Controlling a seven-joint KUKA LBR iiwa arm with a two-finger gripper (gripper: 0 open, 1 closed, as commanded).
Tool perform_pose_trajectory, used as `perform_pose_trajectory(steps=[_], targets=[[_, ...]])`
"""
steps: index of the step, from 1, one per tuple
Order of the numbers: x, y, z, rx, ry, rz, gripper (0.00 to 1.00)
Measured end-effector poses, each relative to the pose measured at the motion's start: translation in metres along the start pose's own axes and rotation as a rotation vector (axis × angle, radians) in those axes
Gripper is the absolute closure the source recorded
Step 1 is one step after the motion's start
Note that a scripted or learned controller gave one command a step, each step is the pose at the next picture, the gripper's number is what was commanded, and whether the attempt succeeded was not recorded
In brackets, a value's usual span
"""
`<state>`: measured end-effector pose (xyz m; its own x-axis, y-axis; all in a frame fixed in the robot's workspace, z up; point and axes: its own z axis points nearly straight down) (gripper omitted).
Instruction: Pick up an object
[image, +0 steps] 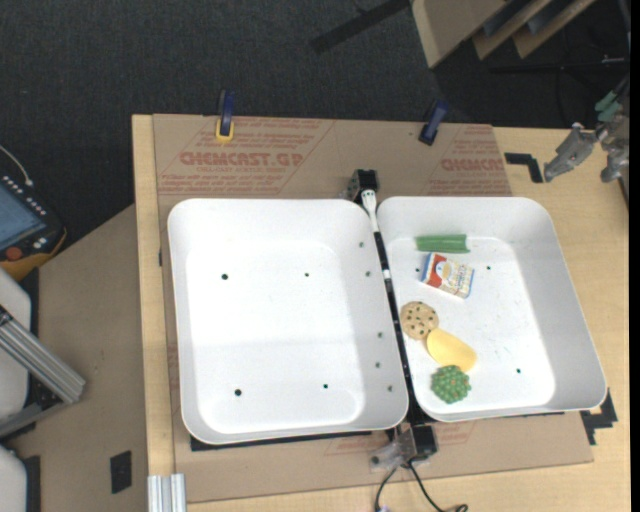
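While nothing is being lifted yet, the step in hand is being judged as the approach. Five objects are being carried in the right bin (560, 290), all near its left wall: green bar (441, 243), small carton (445, 275), cookie (419, 319), yellow piece (451, 349), green broccoli-like lump (451, 384). The left bin (200, 300) is being left alone. The hand (590, 150) is being held at the far right, well apart from the objects; its state cannot be told. Next, a descent over one object is being called for.
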<state>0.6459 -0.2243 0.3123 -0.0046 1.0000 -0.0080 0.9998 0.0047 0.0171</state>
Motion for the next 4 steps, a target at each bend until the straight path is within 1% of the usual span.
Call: perform_pose_trajectory(steps=[1,2,3,4], targets=[[0.049,-0.042,-0.167,-0.004,0.003,-0.001,0.00],[0.047,-0.041,-0.166,0.011,0.003,0.003,1.00],[0.024,-0.035,0.022,0.033,0.012,0.007,1.00],[0.011,-0.109,-0.032,0.018,0.008,0.009,1.00]])
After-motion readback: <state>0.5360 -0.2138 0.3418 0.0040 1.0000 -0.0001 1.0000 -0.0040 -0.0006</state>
